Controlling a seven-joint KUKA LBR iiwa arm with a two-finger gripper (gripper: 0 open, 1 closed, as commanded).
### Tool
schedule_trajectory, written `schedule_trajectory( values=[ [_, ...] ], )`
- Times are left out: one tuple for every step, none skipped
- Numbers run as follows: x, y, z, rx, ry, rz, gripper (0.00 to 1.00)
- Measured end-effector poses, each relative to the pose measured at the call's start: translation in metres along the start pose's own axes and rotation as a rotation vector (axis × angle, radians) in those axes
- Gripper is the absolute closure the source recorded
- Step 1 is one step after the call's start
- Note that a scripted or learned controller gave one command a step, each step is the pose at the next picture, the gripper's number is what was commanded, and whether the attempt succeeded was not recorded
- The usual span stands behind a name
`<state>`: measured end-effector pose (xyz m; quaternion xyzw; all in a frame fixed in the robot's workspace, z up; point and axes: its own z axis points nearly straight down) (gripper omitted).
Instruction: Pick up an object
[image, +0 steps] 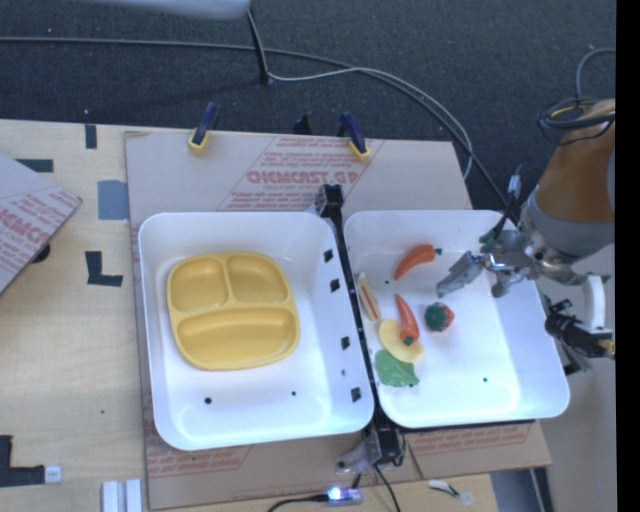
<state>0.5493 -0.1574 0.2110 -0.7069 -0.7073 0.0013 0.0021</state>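
The right bin (520, 390) holds several toy foods. An orange-red chilli (415, 260) lies near its back. A red pepper (407, 318) lies on a yellow piece (398, 343), with a green leafy piece (396, 370) in front of them. A small striped piece (368, 297) rests by the bin's left wall. A round red and green fruit (439, 317) sits mid-bin. My gripper (480, 280) hangs over the right bin, just behind and to the right of that fruit. Its fingers (455, 277) are spread open, with nothing between them.
The left bin (160, 250) holds a yellow divided tray (233, 308). Black clips run along the wall between the bins (345, 290). Cables cross the dark floor behind the bench. The arm's grey and orange wrist (575, 190) stands at the right bin's back right corner.
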Motion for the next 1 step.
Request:
schedule_trajectory(
  values=[
    [0.0116, 0.0147, -0.0543, -0.004, -0.001, -0.074, 0.00]
  ],
)
